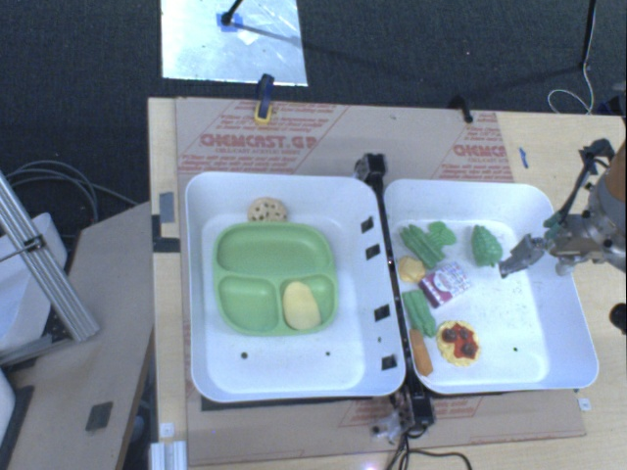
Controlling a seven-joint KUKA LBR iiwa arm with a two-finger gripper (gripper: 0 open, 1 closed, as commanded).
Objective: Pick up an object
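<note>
The tool [517, 258] hovers over the right bin [558, 360] near the counter's right edge, beside a green toy [485, 245]; its opening cannot be told.

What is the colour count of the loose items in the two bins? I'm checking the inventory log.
Green: 4, bean pods, a leafy piece, a pod, the tray
Yellow: 3
Tan cookie: 1
Orange carrot: 1
Maroon packet: 1
Total: 10
</note>
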